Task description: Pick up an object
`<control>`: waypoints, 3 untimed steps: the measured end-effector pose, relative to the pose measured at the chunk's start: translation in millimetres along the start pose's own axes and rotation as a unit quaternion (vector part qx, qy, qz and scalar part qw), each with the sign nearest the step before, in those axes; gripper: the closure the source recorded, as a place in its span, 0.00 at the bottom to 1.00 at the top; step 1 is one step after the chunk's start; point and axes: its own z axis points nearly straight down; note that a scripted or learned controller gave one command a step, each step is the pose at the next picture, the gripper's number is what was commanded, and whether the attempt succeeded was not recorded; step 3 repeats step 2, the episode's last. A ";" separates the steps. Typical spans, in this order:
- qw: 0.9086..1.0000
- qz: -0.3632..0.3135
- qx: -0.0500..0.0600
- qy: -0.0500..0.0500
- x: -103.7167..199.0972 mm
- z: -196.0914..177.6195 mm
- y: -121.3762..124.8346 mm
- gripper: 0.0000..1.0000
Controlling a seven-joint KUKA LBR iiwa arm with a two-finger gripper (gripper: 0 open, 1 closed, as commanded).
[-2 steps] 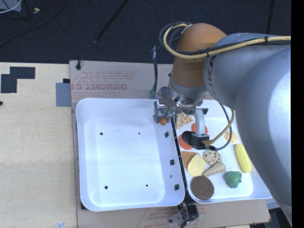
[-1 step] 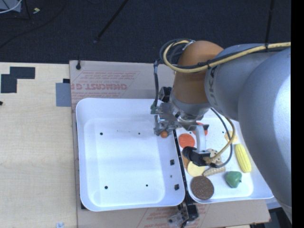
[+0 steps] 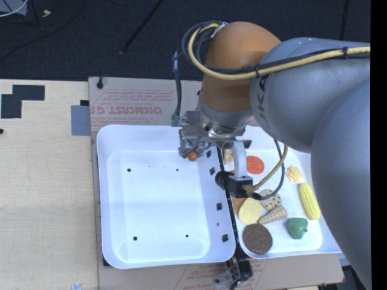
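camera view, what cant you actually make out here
- Gripper: camera view, fingers too small and dark to tell open or shut; an orange bit sits at the tip, held or not unclear.
- Right bin: far corner hidden by the arm.
- Item beside the red disc: mostly covered by the gripper's white part.

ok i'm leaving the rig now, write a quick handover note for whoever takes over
Gripper: over the top right corner of the left bin, with a small orange object at its tip. Whether it is actually gripped cannot be told from this view.
Things: right bin holds a red disc, corn cob, green pepper, brown round cookie, yellow wedge, cone and a few smaller pieces.
Done: possibly a pick of the orange piece; unconfirmed.
Left: check the grasp; if it failed, retry on the right bin.
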 end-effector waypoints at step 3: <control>1.000 0.003 0.006 -0.002 -26.8 -39.9 7.2 1.00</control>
